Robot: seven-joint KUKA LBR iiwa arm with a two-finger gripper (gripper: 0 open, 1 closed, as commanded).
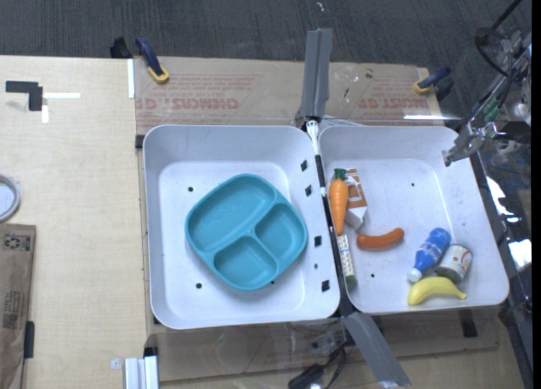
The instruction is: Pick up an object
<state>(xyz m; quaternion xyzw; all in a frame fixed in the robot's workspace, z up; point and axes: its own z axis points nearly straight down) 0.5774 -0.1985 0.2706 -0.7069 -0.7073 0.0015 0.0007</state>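
The right bin (406, 172) holds several small objects. A carrot (338, 201) lies against its left wall beside a small orange-and-white carton (356, 194). An orange sausage (380, 239) is near the middle. A blue bottle (429, 252), a small can (456, 262) and a yellow banana (435, 292) cluster at the near right corner. A thin tube (346, 259) lies along the left wall. My gripper (461, 149) hangs at the bin's far right rim, well apart from all of these, with nothing seen in it.
The left bin (169, 167) holds a teal divided plate (245, 231). Clamps (152, 62) sit on the cardboard behind the bins. A tape roll (7, 199) and a brown bag (17, 286) lie on the bench at left.
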